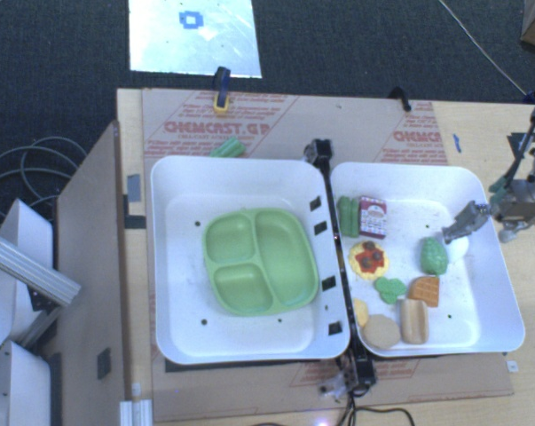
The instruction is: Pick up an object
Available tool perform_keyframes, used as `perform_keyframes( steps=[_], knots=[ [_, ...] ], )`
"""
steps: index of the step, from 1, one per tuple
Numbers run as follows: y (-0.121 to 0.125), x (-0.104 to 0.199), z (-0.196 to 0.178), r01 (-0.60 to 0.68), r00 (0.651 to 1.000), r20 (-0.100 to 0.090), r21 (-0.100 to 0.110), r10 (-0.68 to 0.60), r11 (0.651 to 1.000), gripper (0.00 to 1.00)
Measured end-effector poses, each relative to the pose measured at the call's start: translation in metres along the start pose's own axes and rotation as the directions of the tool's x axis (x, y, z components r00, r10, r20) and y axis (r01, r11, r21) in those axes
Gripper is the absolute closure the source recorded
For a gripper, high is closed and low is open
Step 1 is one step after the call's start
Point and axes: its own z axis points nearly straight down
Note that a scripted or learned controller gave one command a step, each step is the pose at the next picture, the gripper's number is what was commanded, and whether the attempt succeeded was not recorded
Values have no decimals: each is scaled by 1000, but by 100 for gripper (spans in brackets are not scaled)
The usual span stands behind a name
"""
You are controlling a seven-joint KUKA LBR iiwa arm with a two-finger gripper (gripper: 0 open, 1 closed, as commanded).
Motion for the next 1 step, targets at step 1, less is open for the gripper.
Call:
perform_keyframes(
  steps=[1],
  knots=[
    [2,2,-14,7,1000,1,-8,-7,1000,100]
  ],
)
